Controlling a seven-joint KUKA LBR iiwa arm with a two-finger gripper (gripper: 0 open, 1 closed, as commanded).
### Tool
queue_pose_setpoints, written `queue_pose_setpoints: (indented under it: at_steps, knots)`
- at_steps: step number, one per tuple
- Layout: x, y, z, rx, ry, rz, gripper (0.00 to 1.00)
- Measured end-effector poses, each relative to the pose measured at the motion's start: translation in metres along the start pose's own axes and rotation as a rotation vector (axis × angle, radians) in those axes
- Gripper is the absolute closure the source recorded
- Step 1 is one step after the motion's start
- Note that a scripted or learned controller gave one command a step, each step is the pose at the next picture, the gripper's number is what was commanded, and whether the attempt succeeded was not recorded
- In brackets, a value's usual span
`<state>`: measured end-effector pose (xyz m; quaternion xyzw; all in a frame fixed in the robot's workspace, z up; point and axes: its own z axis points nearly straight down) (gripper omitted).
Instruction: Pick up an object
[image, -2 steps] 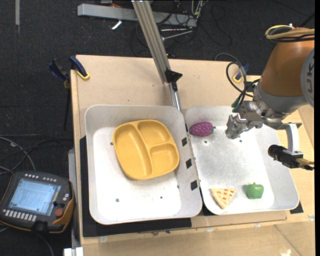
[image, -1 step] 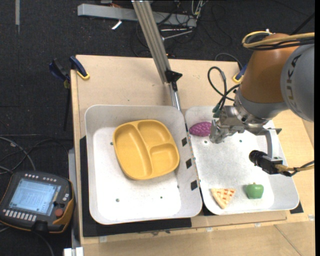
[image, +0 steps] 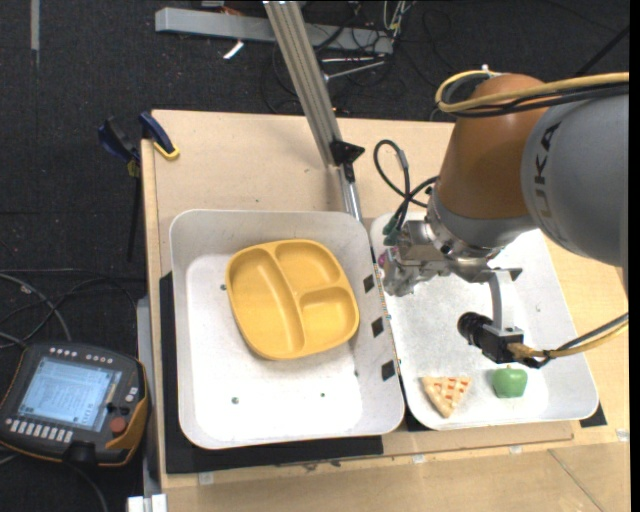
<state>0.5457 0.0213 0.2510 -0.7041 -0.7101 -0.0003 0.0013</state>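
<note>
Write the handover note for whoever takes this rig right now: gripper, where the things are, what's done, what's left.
Gripper: low over the right bin, near its left wall; I cannot tell from this view whether it holds anything.
Things: a yellow divided plate lies in the left bin. A pizza slice toy and a green pepper toy lie side by side, apart, near the right bin's front edge.
Done: nothing visibly picked; all three things rest on bin floors.
Left: the whole pick. The pizza slice and pepper lie nearest the arm, so they seem the likeliest targets.
</note>
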Motion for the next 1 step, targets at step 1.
queue_pose_setpoints:
  at_steps: [1]
  knots:
    - [0.0551, -0.0098, 0.0151, 0.001, -0.001, 0.0, 1.0]
